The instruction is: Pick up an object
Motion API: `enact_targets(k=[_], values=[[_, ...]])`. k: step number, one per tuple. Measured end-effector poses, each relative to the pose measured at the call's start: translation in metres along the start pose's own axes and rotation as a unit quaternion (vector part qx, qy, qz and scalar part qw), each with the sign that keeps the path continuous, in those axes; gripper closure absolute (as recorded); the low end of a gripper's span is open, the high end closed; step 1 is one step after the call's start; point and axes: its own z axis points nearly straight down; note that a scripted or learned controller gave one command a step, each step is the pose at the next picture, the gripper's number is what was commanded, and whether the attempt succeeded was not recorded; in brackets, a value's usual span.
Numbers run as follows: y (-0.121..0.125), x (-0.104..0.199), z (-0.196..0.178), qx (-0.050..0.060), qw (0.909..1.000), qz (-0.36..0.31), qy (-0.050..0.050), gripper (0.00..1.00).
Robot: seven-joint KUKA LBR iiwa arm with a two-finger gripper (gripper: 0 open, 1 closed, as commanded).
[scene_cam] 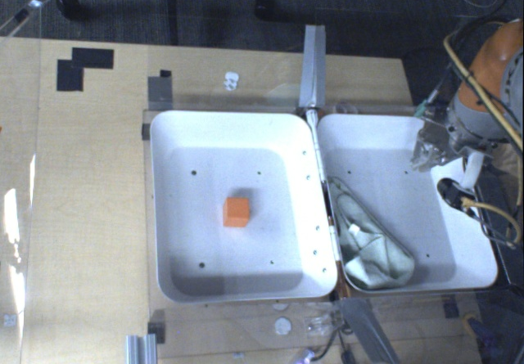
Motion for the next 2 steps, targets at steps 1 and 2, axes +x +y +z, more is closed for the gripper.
enact_targets(k=[1, 2], values=[[-0.02, -0.018, -0.053, 0.0, 0.9765, 0.215, 0.0, 1.0], [-0.033, -0.019, -0.053, 0.001, 0.9829, 0.184, 0.0, 1.0]])
